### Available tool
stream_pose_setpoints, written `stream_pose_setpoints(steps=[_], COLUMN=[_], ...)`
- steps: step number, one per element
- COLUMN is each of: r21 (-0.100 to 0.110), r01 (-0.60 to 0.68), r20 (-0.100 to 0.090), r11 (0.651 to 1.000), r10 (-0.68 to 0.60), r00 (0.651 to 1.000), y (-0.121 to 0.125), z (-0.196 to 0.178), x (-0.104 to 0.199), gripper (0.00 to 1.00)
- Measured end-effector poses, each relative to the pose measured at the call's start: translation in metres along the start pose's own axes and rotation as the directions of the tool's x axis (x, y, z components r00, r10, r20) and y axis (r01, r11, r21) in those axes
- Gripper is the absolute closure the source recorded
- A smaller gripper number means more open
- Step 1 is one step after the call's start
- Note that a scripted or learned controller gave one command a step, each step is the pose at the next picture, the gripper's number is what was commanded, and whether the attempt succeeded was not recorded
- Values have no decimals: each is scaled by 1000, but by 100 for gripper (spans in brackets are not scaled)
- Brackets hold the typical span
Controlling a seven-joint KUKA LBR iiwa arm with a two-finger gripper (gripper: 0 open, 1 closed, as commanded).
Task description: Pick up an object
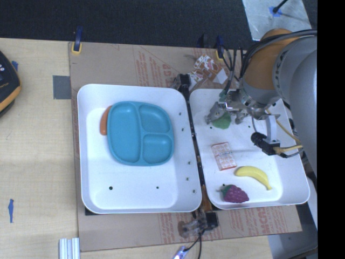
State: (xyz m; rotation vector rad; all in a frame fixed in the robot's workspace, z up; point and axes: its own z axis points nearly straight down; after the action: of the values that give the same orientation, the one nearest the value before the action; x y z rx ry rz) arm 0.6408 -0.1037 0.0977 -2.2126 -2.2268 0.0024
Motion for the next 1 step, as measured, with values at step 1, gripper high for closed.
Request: stream_pose_setpoints(steps=[1], r21=[-1], r01=[-4], r20=[1], r11=[1000], r10=[4], r00=[1000], y=[15], z=[6], x=[-24], gripper=[0])
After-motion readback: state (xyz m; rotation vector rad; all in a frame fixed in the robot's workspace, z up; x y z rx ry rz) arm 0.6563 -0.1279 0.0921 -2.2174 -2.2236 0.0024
